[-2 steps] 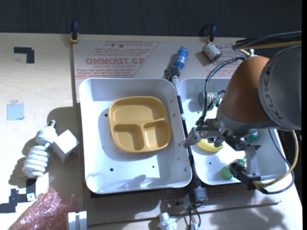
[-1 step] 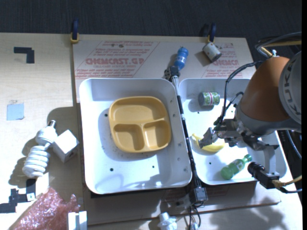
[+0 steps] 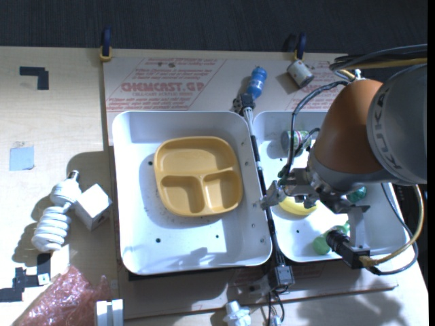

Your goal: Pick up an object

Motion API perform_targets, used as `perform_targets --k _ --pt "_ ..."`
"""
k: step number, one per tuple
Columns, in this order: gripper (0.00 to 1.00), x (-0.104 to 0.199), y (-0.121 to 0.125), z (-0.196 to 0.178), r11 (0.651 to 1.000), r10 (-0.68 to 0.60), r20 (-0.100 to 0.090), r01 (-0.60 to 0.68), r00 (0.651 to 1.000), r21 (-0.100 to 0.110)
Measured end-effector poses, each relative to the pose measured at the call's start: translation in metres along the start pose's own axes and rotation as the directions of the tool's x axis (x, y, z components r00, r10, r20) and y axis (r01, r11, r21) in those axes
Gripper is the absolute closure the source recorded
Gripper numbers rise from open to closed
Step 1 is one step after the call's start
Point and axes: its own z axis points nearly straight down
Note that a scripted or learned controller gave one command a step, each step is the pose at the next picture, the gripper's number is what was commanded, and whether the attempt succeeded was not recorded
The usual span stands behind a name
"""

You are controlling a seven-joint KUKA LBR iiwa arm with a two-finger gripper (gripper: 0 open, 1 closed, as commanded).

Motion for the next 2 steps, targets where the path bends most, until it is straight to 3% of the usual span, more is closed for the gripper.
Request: perform_targets --k 1,2 --pt "0.00 -0.051 -0.001 0.000 1.000 0.002 0.001 -0.002 1.000 0.002" --pt "0.00 -0.114 -0.001 0.048 1.000 0.003 0.000 -0.003 1.000 0.002"
